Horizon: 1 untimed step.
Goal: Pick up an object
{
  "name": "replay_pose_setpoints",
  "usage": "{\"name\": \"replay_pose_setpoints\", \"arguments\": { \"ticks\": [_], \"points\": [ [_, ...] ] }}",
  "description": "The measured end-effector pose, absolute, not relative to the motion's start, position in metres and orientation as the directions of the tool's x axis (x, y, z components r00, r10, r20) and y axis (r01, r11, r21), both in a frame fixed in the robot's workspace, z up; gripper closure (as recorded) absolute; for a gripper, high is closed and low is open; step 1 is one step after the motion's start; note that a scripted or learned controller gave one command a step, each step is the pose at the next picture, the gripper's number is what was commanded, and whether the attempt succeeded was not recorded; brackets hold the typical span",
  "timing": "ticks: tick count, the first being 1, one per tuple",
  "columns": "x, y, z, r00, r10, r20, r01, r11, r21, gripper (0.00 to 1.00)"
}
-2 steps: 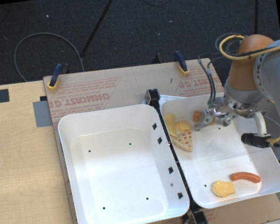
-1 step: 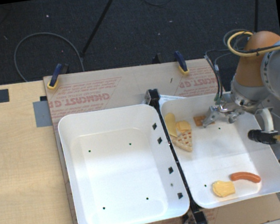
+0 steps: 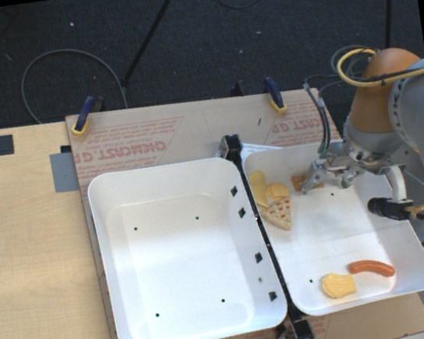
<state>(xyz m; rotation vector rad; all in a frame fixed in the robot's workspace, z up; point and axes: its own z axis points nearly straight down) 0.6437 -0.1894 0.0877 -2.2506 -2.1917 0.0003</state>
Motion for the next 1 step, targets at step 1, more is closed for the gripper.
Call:
{"name": "replay_pose_setpoints", "arguments": {
  "ticks": [1],
  "points": [
    [0.6435,-0.1784,0.0875,0.069,0.998,0.000,0.998,-0.069,-0.001,0.00]
  ]
}}
